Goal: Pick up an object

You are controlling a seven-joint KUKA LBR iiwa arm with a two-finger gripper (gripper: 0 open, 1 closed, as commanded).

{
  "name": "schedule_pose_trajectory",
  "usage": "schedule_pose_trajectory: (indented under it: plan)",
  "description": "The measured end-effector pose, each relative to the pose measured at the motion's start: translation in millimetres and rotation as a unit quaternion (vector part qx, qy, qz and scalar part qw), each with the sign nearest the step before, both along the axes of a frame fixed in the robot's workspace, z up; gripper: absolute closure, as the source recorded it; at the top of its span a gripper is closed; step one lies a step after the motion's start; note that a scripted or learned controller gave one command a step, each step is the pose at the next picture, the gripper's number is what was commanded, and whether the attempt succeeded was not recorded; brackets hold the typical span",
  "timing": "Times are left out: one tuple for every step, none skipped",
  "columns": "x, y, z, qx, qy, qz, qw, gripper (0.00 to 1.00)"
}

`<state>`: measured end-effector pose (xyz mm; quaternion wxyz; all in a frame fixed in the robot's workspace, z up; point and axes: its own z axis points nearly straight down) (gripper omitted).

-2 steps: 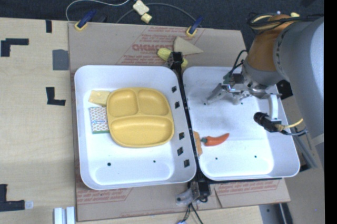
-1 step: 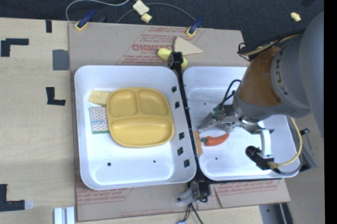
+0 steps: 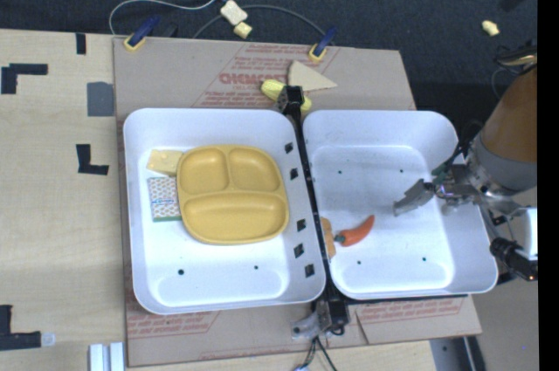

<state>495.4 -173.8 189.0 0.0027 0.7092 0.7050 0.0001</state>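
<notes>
An orange-red pepper-shaped object (image 3: 356,231) lies on the floor of the right bin (image 3: 384,138), near its left wall. A smaller orange piece (image 3: 326,230) rests against the divider beside it. My gripper (image 3: 407,202) hangs over the right half of that bin, reaching in from the right and pointing down-left. It stands apart from the pepper shape, up and to its right, and nothing shows in its grasp. The grey arm with its orange band (image 3: 515,129) rises at the right edge.
The left bin (image 3: 210,286) holds a yellow divided plate (image 3: 232,194), a small patterned card (image 3: 162,197) and a pale yellow slab (image 3: 163,160) at its left. Clips, cables and cardboard scraps (image 3: 309,77) lie behind the bins.
</notes>
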Motion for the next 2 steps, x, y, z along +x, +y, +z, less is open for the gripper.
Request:
schedule_pose_trajectory:
  plan:
    - [-2,74,-45,0.0033,0.004,0.006,1.0000,0.00]
    - [22,72,-93,0.0020,0.004,0.004,1.0000,0.00]
